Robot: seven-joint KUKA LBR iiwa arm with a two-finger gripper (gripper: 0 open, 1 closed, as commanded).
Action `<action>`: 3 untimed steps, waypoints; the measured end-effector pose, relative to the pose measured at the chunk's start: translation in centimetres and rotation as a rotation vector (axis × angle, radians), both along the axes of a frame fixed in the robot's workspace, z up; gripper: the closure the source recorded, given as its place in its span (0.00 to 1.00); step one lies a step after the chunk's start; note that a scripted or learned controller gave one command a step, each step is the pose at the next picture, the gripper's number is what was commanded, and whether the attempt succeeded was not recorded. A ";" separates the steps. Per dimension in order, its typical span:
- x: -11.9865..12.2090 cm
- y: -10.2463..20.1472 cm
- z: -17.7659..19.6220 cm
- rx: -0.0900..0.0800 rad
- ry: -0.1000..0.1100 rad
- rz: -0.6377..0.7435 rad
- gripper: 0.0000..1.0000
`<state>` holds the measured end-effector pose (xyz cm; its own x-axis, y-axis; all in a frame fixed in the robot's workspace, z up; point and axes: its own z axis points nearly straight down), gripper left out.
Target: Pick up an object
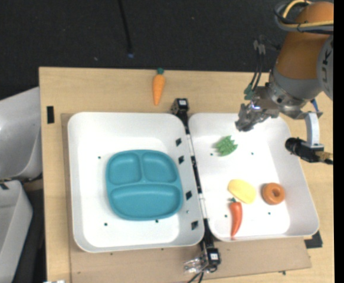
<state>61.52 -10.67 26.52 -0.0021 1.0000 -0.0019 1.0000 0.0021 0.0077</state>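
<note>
For a clean pick, the gripper (246,121) is best lowered straight over one toy with its jaws astride it. The arm (298,52) is bent in from the right above the bin (290,217). The broccoli (225,145) lies nearest, just below-left; nothing is grasped, and whether the gripper is released cannot be told.

A robotics lab is being shown: a plywood bench (53,158) against a black backdrop, two white bins (83,229) being clipped together side by side, toy food being laid out, cables (198,264) being routed at the near edge, an industrial arm (298,58) being mounted at right.
</note>
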 end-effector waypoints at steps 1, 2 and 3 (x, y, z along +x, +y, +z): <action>-0.2 4.7 -0.5 0.002 0.008 0.003 1.00; -1.4 10.0 0.0 0.003 0.007 0.004 1.00; -3.3 15.0 -1.7 0.002 0.009 0.003 1.00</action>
